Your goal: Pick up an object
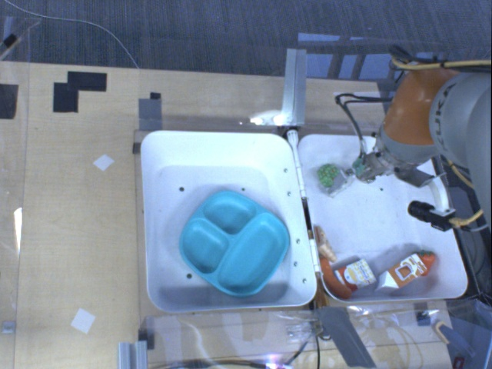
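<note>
— What is seen in the left bin [154,206]?

— A blue divided plate [234,242] is laid in it, three compartments up, a little toward five o'clock of the bin's middle. Nothing is seen lying on the plate.

— And the right bin [384,229]?

— Four things are held there. A small green object [329,176] (bumpy, perhaps a toy vegetable) is placed near the eleven o'clock corner. Along the six o'clock wall, an orange-red item [336,277] is lodged at the seven o'clock corner, with a small carton-like box [360,271] resting against it. A second small carton with an orange top [407,269] is set toward five o'clock, apart from the first.

— Where is the arm found?

— The grey arm with its orange band [415,106] is brought in from three o'clock, over the bin's one o'clock corner. The gripper [360,169] is pointed toward nine o'clock and is positioned just beside the green object, at its three o'clock side.

— Is anything pinched by it?

— That cannot be told; the tips are too small and blurred for their spacing to be judged. The green object is seen beside the tool, not clearly inside it, and appears to be resting on the bin floor.
</note>
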You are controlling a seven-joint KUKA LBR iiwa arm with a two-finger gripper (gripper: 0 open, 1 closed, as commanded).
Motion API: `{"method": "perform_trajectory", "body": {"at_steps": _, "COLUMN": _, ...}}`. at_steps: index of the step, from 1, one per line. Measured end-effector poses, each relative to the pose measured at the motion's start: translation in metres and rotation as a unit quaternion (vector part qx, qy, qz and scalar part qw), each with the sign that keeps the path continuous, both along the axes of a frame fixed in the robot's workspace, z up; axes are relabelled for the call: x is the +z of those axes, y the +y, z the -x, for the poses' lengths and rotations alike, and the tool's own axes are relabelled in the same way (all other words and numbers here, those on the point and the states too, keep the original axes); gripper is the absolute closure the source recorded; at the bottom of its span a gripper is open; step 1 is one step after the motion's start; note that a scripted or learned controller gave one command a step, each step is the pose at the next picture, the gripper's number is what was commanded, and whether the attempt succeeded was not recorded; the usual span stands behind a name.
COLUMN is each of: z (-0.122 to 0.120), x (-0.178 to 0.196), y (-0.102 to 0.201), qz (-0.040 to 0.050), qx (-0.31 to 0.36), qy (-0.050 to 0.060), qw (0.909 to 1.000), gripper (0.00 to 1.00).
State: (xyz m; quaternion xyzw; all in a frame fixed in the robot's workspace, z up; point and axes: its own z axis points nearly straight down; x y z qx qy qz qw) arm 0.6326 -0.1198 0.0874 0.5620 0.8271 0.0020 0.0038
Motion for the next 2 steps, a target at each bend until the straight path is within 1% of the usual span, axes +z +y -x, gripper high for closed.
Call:
{"method": "perform_trajectory", "body": {"at_steps": 1, "z": -0.035, "x": 0.000, "y": 0.025, "qz": 0.0025, "qx": 0.014, "qy": 0.006, "qw": 0.9999, "gripper": 0.00}}
{"method": "perform_trajectory", "body": {"at_steps": 2, "z": -0.040, "x": 0.014, "y": 0.028, "qz": 0.0022, "qx": 0.017, "qy": -0.002, "qw": 0.9999, "gripper": 1.00}}
